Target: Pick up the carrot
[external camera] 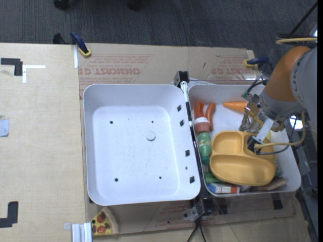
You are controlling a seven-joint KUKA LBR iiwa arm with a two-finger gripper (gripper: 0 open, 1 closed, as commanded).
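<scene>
Where the right bin (290, 158) narrows toward its far wall, the carrot (235, 105) lies on the white floor, an orange taper with its thin end pointing away from the arm. It is bare on top and nothing clamps it. Just beside its thick end, on the arm's side, hangs the gripper (251, 121), low over the bin; whether it touches the carrot cannot be told, and how the tool stands cannot be made out, since it is a dark cluster of metal and cable against the bin. The grey arm (298, 84) with its orange band rises behind it. On the carrot's other side, toward the divider between the bins, lies an orange and white bottle (203, 119), with a green bottle (204, 145) past that, nearer the camera. Nearer the camera than the carrot sits a yellow divided dish (237, 158), and beneath the dish's near edge a small printed box (223, 188) shows against the bin wall. Beyond the divider stands the left bin (91, 135).
</scene>
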